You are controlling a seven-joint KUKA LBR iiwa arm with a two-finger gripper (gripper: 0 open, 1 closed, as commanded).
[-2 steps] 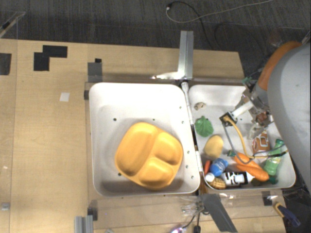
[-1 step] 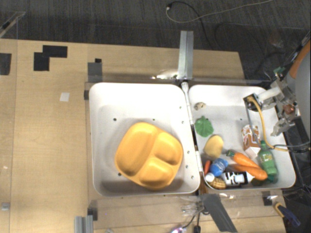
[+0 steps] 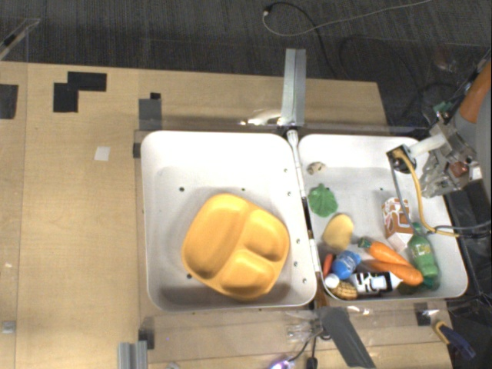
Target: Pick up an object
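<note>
The gripper hangs above the right bin's edge, the carrot near.

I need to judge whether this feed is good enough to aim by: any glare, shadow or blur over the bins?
Camera view: even lighting; the yellow divided tray throws a soft shadow on the left bin; a bright glint on the divider post at the far rim; small items crowded in the right bin look soft; the gripper at the right edge is blurry.
</note>
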